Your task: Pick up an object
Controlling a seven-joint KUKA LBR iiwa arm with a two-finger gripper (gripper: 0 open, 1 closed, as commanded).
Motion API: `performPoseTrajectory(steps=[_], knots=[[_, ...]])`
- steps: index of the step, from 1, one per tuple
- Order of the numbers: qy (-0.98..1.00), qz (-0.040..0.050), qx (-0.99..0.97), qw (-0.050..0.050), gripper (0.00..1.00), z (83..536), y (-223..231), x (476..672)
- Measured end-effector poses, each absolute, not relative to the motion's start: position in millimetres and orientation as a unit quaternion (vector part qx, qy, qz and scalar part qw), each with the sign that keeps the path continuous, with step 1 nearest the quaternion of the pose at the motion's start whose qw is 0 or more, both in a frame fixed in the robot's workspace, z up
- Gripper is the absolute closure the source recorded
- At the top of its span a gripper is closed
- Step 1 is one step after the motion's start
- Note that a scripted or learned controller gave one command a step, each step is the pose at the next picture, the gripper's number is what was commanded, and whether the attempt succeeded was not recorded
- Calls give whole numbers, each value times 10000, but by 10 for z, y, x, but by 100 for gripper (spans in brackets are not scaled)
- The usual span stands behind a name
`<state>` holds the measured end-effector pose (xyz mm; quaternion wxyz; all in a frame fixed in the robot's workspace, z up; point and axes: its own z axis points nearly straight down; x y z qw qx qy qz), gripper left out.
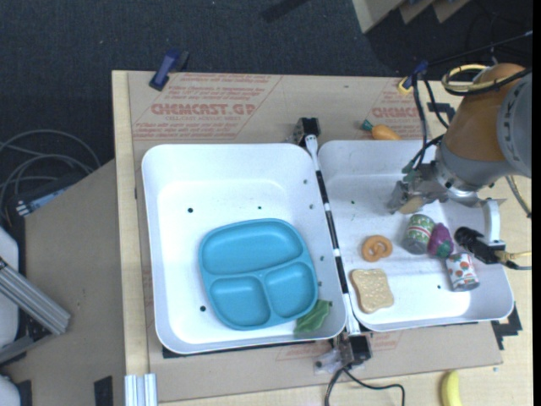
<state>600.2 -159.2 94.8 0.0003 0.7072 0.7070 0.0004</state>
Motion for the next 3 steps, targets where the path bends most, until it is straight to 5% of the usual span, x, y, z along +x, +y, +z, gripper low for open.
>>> performPoseTrajectory(steps=[1, 3], knots=[[7074, 10, 7068, 22, 100, 2056, -1549, 6020], [7076, 8, 7066, 9, 100, 2413, -924, 5984]])
